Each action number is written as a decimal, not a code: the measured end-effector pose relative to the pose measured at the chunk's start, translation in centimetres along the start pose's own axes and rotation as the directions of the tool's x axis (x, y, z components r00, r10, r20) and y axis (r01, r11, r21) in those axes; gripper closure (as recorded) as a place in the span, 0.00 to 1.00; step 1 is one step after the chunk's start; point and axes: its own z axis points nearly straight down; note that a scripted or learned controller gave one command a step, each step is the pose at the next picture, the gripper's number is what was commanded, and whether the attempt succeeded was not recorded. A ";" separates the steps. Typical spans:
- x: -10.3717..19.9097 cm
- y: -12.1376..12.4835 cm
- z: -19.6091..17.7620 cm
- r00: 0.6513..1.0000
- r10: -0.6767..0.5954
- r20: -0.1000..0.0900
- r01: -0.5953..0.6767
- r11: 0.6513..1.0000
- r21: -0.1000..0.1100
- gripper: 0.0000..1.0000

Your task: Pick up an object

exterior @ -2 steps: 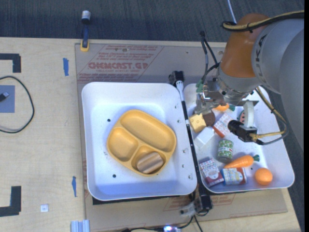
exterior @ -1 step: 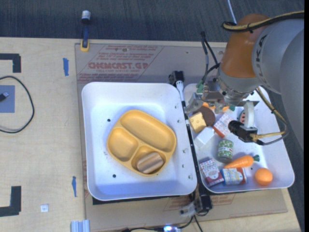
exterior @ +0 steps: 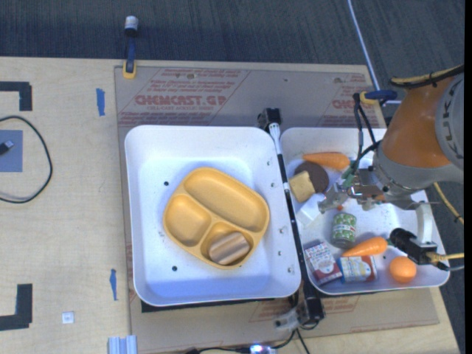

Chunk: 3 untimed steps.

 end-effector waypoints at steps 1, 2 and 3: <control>-0.7 -1.9 6.5 1.000 -0.001 -0.001 0.001 1.000 -0.004 0.00; -1.8 -5.2 6.4 1.000 0.000 0.001 0.000 1.000 -0.007 0.00; -1.9 -5.0 5.4 1.000 0.000 0.002 0.000 1.000 -0.013 1.00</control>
